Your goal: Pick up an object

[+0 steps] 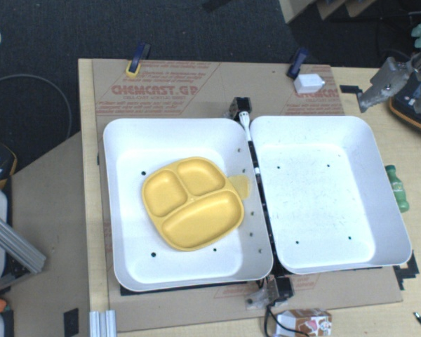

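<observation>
A yellow three-compartment plate [191,202] lies flat in the left white bin [123,188], a little left of the bin's middle. A small flat yellow piece [240,185] pokes out from under the plate's right edge. The right white bin [365,181] has only small dark specks on its floor. My gripper [374,93] hangs at the far upper right, outside and above the right bin's back corner, well away from the plate, and it looks grey and blurred.
A cardboard sheet [196,86] lies under both bins, held by a clamp [135,60] at the back left and another clamp [303,74] at the back right. A green object [397,188] sits just outside the right bin's right rim. Cables lie at the front edge.
</observation>
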Controlling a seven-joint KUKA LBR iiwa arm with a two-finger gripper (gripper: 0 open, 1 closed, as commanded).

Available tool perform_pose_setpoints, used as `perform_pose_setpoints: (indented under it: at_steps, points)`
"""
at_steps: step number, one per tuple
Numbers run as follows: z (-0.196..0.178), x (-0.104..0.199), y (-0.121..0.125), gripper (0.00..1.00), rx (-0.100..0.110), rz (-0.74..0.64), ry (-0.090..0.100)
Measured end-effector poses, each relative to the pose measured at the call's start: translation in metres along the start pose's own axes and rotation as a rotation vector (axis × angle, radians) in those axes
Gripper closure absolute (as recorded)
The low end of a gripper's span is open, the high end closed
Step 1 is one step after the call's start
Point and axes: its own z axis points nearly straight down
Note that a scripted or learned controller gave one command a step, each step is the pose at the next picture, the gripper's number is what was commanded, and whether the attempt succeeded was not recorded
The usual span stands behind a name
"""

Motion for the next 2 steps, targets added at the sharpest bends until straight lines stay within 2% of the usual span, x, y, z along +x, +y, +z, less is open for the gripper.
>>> perform_pose_setpoints:
  at_steps: [1,2]
  points:
    - [-0.005,-0.001,0.001,1.00,0.009,0.002,-0.001]
    - [0.105,0.018,-0.002,1.00,0.028,0.003,0.001]
